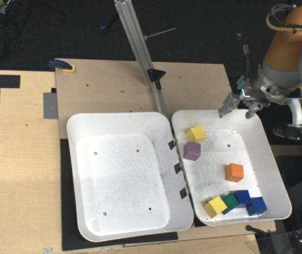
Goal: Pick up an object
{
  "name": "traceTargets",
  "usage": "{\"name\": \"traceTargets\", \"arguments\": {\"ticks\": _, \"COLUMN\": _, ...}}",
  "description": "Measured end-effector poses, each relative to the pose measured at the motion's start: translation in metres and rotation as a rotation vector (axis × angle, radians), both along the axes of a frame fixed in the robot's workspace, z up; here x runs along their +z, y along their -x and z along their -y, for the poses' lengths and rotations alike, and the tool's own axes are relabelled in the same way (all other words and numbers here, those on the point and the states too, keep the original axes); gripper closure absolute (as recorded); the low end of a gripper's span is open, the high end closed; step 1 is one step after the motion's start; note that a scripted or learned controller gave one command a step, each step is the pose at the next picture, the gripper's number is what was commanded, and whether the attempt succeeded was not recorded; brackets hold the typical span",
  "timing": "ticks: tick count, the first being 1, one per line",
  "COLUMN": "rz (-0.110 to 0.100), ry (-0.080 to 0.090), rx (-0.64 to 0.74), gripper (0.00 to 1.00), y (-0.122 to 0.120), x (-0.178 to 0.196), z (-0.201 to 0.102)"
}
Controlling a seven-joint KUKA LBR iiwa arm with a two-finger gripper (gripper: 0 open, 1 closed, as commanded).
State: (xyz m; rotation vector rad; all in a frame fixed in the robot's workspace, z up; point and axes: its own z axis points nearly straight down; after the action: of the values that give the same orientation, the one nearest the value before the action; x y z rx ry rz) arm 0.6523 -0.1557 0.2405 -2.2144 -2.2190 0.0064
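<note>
Your end effector [240, 108] hangs with fingers apart and nothing between them, above the right bin [270, 147] far edge. The yellow cube [196, 134], nearest, lies at eight o'clock from it.

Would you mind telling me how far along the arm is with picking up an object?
Nothing looks picked up so far. The gripper hangs open above the far edge of the right bin, with nothing between its fingers. All the blocks lie in that bin: yellow block, purple block, orange block and a cluster near the front edge. Choosing one, descending, closing and lifting all remain.
</note>
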Motion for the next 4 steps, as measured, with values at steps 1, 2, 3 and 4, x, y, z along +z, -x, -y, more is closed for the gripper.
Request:
{"name": "traceTargets", "arguments": {"ticks": 1, "rz": 0.004, "ry": 0.002, "rx": 0.003, "gripper": 0.00, "y": -0.001, "x": 0.003, "z": 0.000}}
{"name": "traceTargets", "arguments": {"ticks": 2, "rz": -0.002, "ry": 0.001, "rx": -0.002, "gripper": 0.00, "y": 0.001, "x": -0.060, "z": 0.004}}
{"name": "traceTargets", "arguments": {"ticks": 3, "rz": -0.001, "ry": 0.001, "rx": -0.003, "gripper": 0.00, "y": 0.001, "x": -0.114, "z": 0.013}}
{"name": "traceTargets", "arguments": {"ticks": 4, "rz": 0.004, "ry": 0.002, "rx": -0.002, "gripper": 0.00, "y": 0.001, "x": -0.152, "z": 0.012}}
